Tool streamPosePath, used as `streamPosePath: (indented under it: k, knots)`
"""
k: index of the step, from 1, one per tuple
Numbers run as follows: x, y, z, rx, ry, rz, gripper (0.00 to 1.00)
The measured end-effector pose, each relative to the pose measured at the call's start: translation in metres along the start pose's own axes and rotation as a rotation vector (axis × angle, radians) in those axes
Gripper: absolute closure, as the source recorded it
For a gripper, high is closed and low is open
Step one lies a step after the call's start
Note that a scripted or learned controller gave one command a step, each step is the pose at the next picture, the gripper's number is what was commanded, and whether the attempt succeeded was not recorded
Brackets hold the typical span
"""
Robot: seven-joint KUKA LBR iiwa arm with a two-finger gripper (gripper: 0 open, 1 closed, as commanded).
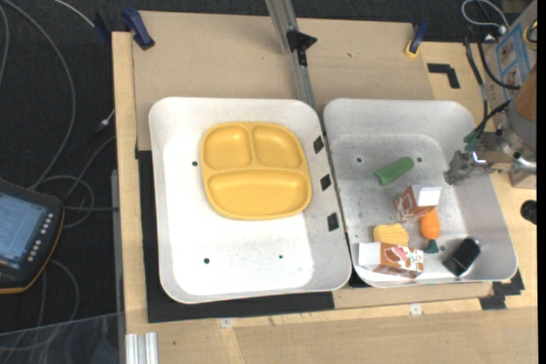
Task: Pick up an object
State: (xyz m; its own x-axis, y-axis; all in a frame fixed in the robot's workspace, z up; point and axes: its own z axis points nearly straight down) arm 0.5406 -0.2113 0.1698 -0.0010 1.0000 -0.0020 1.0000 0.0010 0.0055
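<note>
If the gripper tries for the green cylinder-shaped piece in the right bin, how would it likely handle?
The green cylinder-shaped piece lies on its side, so a nudge would probably roll it across the right white bin. It looks smooth and rigid, likely plastic, so it may slip between fingers. It lies apart from the other items, which suggests easy access.

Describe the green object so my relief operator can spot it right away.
Look in the right-hand white bin, the one without the yellow divided plate. In its upper middle, apart from the cluster of small items near the front edge, lies the green object: a stubby tilted cylinder, the only green thing there.
</note>
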Motion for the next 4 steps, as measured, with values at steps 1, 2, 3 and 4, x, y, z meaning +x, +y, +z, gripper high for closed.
streamPosePath:
  k: [1, 2, 3, 4]
  knots:
    - [0.000, -0.003, -0.063, -0.003, -0.001, -0.001, 1.00]
    - [0.001, -0.003, -0.054, 0.006, 0.002, 0.000, 1.00]
    - [0.045, -0.010, -0.050, 0.008, 0.005, -0.004, 1.00]
    - [0.104, -0.008, -0.059, 0.007, 0.006, -0.007, 1.00]
